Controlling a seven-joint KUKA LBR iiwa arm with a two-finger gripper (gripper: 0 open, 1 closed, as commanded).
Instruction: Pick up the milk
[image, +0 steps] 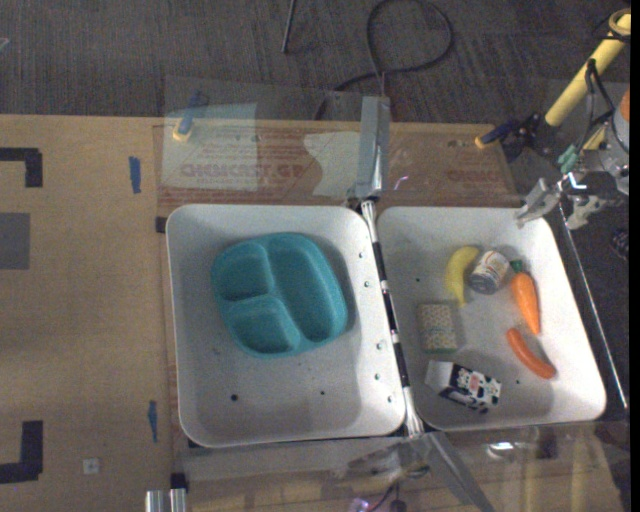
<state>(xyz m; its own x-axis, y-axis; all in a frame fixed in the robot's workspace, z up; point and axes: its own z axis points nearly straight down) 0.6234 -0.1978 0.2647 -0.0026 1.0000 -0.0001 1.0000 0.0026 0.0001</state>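
The milk carton (463, 385) lies on its side near the front edge of the right bin (580, 330), well apart from the gripper (560, 195), which hangs over that bin's far right corner. I cannot tell how the gripper is set, as it is small and cluttered at that corner. To do the pick well, I judge the arm should travel across the bin above the other things, come straight down over the carton's middle, and close across its narrow width, since it lies slanted with its long side roughly along the bin's front edge.

The left bin (200, 400) holds a teal divided plate (280, 293), the largest thing here. The right bin holds, besides the carton, two carrots (527, 302), a banana (459, 271), a tan speckled square (437, 325) and a small can (489, 271) touching the banana.
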